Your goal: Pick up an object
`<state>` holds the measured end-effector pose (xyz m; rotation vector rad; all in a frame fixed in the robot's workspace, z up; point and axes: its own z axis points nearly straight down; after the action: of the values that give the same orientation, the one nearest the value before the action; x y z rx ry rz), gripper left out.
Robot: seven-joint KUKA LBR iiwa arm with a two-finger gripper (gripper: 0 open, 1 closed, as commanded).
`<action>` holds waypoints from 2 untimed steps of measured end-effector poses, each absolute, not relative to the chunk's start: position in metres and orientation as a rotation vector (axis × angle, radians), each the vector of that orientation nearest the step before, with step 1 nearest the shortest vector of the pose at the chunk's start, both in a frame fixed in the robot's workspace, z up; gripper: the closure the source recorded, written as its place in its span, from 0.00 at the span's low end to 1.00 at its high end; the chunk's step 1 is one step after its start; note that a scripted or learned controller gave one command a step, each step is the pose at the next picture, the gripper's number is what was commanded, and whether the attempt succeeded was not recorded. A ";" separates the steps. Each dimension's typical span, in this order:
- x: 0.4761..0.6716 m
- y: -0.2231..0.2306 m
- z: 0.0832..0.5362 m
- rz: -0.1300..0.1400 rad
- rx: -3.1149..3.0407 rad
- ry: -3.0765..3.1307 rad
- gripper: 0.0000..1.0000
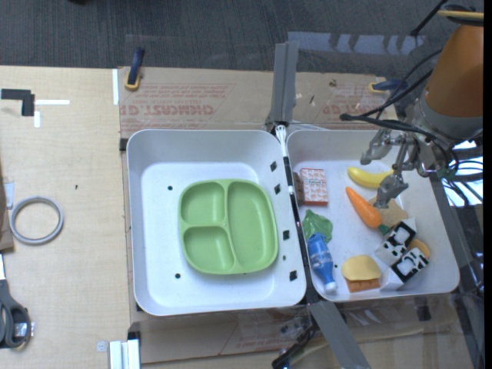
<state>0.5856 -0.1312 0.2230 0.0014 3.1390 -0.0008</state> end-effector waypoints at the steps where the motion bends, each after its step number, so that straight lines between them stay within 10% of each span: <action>1: 0.602 -0.134 0.093 -0.001 -0.209 3.130 0.00; 2: 0.604 -0.132 0.103 -0.003 -0.215 3.125 1.00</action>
<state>0.6038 -0.1321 0.1032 -0.2148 3.1251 -0.0034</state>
